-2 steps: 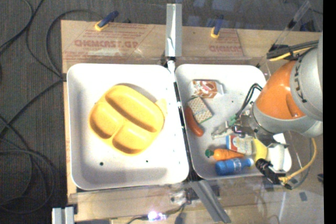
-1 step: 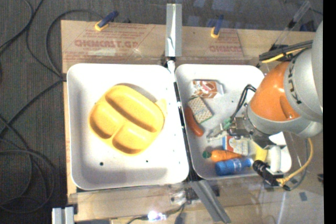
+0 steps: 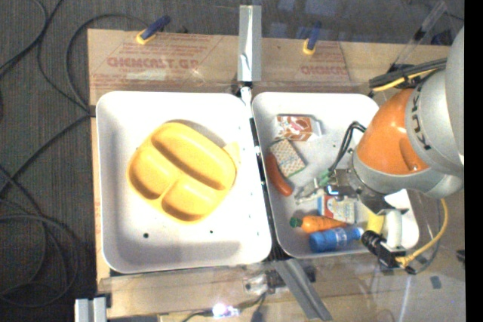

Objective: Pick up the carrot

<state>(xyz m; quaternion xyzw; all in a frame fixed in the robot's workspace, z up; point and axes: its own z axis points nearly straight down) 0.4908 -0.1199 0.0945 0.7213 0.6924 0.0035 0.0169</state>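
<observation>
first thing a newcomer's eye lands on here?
Probably the big yellow divided plate, alone in the left bin. Next the arm's orange band, hanging over the cluttered right bin from the right. The carrot lies near that bin's front edge, just above a blue bottle.

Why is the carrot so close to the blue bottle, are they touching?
Touching. The camera view shows the carrot lying right along the top edge of the blue bottle, with no white bin floor between them.
</observation>
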